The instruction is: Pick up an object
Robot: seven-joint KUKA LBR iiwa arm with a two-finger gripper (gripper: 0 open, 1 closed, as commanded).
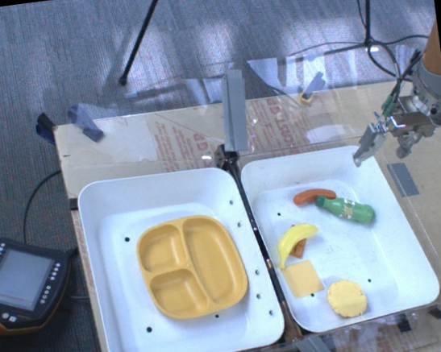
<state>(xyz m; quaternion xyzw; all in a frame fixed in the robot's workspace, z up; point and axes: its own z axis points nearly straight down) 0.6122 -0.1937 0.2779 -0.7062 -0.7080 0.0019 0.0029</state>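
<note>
Green bottle (pixel 346 209) beside sausage (pixel 314 195)

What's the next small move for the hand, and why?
Probably bring the hand down and toward the left, over the green bottle. The hand hangs above the far right corner of the right bin, holding nothing, and the bottle is the nearest item. It lies by itself, with the sausage just beyond it, so it looks like the easiest grasp.

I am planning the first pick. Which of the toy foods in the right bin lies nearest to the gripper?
The green bottle, next to the orange sausage, is nearest the gripper. The banana, cheese slice and round cracker lie farther toward the front.
</note>
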